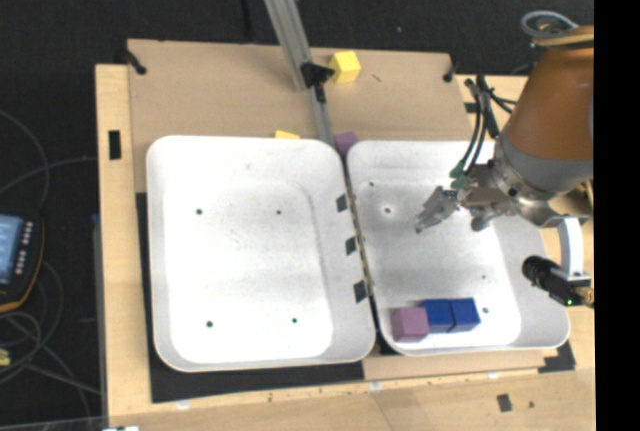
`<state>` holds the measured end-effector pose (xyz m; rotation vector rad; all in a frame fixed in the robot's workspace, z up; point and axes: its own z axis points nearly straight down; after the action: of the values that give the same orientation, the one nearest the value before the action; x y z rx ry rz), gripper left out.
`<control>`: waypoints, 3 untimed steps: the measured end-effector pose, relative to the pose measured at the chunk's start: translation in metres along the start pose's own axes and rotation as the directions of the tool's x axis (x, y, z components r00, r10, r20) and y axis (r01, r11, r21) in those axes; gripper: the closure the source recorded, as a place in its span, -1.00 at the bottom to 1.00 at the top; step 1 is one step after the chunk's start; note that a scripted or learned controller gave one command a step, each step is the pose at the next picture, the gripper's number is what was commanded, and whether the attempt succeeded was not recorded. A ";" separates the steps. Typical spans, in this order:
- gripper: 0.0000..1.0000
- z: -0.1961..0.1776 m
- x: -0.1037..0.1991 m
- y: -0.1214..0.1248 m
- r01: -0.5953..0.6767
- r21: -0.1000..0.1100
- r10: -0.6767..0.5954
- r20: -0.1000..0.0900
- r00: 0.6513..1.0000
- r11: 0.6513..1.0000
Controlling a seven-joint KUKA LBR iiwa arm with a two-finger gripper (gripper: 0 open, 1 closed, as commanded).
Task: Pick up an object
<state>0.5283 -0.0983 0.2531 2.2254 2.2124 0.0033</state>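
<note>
Near-edge blocks: two lie in the right bin against its near wall, one purple block and one blue block, touching side by side, purple to the left.
Blue block detail: a faint seam across its top hints at two cubes joined, though I cannot tell for sure.
Bins: two shallow white trays, the left bin and the right one, set edge to edge on the bench.
Bin joint: three small dark clips sit along the seam between the trays.
Arm: one, grey with an orange band, reaching in from the right over the right bin.
Gripper: hangs above the middle of the right bin, pointing left; its jaws stand apart with nothing between them.
Task things: the purple and blue blocks rest well apart from the gripper, nearer the camera than it.
Far-side blocks: three small ones lie outside the trays, one yellow cube on the bench by the metal rail, one yellow piece at the left bin's far rim, one small purple piece at the far end of the seam.
Cables: a dark bundle runs down to the wrist.
Handheld device: one, off the bench at the left, its screen lit.
Writing: none is legible on anything.
</note>
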 end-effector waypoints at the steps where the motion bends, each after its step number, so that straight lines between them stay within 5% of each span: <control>1: -1.00 -0.007 -0.037 0.069 0.002 -0.002 -0.002 0.002 1.000 1.000; 2: -1.00 0.004 -0.010 0.067 0.010 0.004 -0.010 0.000 1.000 1.000; 3: -1.00 -0.188 0.024 0.087 0.011 -0.007 -0.011 0.001 1.000 1.000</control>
<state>0.6149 -0.0751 0.4419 2.2097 2.2201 0.0103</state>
